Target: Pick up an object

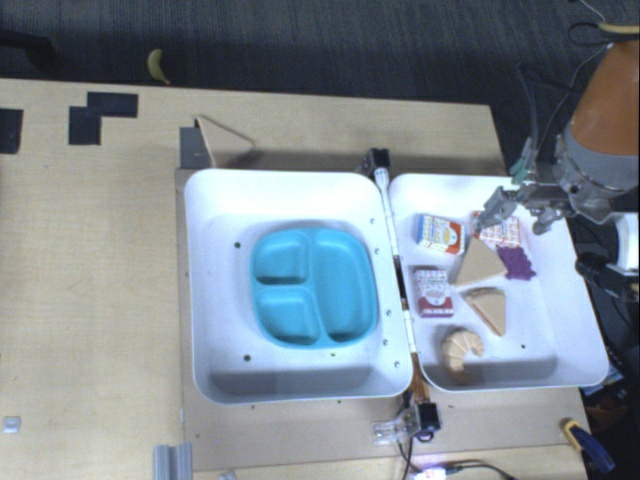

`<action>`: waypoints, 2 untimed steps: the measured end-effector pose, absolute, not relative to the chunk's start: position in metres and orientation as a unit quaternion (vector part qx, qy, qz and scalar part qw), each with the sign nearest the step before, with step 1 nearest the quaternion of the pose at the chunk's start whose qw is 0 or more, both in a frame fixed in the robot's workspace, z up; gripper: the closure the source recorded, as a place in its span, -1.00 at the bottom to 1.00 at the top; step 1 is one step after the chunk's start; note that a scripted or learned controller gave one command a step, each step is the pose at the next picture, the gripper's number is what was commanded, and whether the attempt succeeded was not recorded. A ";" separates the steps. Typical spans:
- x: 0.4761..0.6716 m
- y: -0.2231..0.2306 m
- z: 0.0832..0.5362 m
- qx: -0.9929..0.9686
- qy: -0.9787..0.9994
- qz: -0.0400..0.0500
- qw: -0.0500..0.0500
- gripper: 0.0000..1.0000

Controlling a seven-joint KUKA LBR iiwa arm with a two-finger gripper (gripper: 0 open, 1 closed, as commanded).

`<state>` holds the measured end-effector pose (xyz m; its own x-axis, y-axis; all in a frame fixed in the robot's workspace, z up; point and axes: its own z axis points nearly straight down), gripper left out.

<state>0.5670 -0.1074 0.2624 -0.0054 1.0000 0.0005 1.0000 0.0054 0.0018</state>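
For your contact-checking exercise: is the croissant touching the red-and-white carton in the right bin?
Apart. The camera view shows bare white bin floor between the croissant and the red-and-white carton above it.

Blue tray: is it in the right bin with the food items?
No, the blue tray lies alone in the left bin; the food items are in the right bin.

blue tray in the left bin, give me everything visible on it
The blue tray is a light blue, glossy, plastic-looking divided plate with rounded corners. It has three compartments: two smaller ones stacked on the view's left and one long one on the right. It lies flat and right side up, slightly rotated, near the middle of the left bin, resting on its floor. Nothing sits in it or touches it.
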 end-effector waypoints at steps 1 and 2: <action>0.545 -0.140 0.115 0.707 0.708 0.000 -0.001 -1.00; 0.548 -0.139 0.127 0.706 0.708 0.002 0.002 1.00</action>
<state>0.5475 -0.1394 0.1274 -0.0034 1.0000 0.0005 1.0000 0.0034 0.0053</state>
